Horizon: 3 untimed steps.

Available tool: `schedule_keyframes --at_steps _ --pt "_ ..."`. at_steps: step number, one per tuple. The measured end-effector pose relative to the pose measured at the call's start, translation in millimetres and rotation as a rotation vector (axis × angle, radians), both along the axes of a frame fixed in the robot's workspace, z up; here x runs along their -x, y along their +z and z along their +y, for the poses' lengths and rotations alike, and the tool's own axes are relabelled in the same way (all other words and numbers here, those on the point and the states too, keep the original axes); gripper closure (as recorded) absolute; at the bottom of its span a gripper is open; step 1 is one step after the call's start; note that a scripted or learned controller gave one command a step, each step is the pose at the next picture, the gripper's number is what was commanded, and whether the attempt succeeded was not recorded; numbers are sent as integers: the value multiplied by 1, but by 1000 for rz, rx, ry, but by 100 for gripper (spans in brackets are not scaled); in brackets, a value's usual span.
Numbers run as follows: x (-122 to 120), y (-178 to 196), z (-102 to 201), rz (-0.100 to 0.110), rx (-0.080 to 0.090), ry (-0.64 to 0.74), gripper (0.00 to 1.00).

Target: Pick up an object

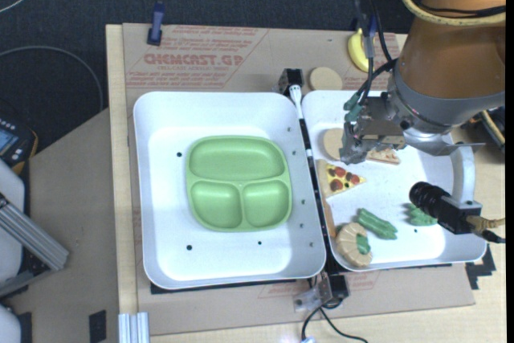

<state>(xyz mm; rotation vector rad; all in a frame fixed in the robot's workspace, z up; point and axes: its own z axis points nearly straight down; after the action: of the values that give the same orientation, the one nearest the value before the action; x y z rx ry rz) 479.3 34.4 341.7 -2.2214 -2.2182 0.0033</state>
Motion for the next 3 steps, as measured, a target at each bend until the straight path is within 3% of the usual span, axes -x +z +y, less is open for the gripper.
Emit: schedule_keyframes --at_steps 1,2,3 --pt "-1 82 80 -13 -3 10 100" --pt "-1 88 76 -7 0 3 100" --pt "1 6 13 6 3 -6 100"
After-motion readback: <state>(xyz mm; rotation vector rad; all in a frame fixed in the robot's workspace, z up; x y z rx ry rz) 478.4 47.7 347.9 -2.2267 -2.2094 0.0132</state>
